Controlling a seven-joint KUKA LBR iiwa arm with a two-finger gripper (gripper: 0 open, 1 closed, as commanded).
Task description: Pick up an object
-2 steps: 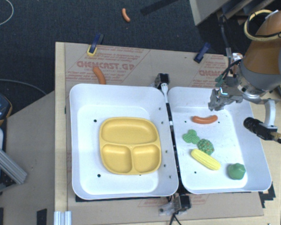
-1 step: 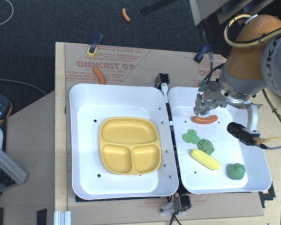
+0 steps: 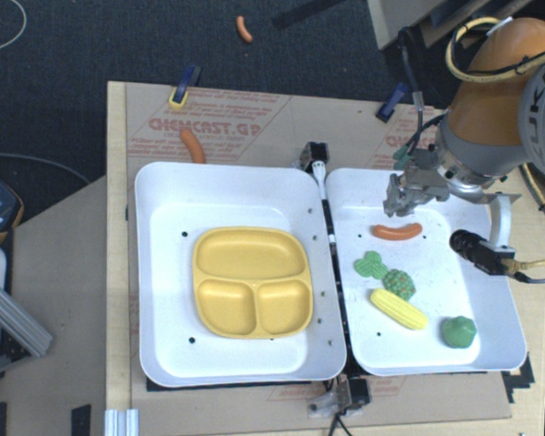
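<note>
— Claw [image 3: 397, 206] position?

— It hangs over the far part of the right bin [image 3: 498, 347], just above the sausage [image 3: 397, 232]. The grey arm [image 3: 497, 97] reaches in from the right.

— Fingers open or closed?

— That cannot be told; they point down and blur together. Nothing shows between them.

— Where does the sausage lie?

— Flat on the right bin's floor, crosswise, near the far end. Nearer the camera sit the broccoli [image 3: 385, 274], the corn [image 3: 399, 309] just beside it, and a green pepper [image 3: 459, 331] toward the near right corner.

— And the left bin [image 3: 157, 252]?

— It holds a yellow tray [image 3: 251, 282] with three compartments, set in the middle.

— Anything outside the bins?

— A second sausage [image 3: 193, 145] lies on the board beyond the left bin, and a small orange piece [image 3: 244, 28] on the dark floor farther back.
</note>
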